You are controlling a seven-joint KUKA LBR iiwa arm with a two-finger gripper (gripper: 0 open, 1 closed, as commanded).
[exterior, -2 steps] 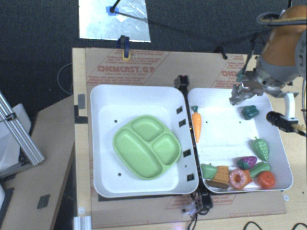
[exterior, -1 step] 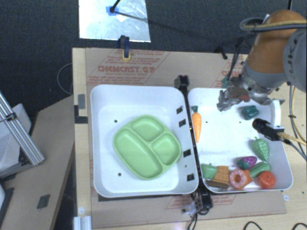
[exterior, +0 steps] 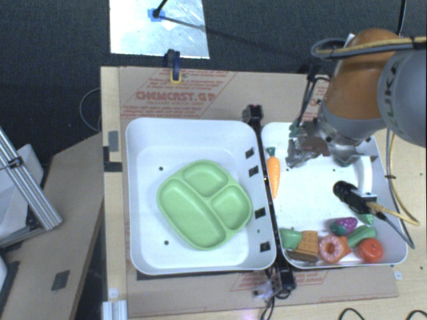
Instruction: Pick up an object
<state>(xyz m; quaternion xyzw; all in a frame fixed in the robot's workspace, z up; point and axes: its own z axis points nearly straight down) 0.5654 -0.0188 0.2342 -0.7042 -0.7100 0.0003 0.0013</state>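
**Jaws low by the carrot in the right bin**

Looking down at a tabletop with two white bins side by side. Got a green plate with three sections sitting roughly in the middle of the left bin. Over in the right bin, got the arm reaching in from the right, with the jaws low over the bin's far left part. Honestly can't tell if the jaws are wide or narrow, way too dark and cluttered down there.

Spotted a carrot lying along the right bin's left wall, leafy end toward the far side, just beside the jaws but seemingly apart from them. Also got the rest of the toy food bunched along that bin's near edge: a green piece, a tan cracker, a pink donut and a red tomato toward the near right corner. Plus a purple bit and a green pepper just behind the donut and tomato
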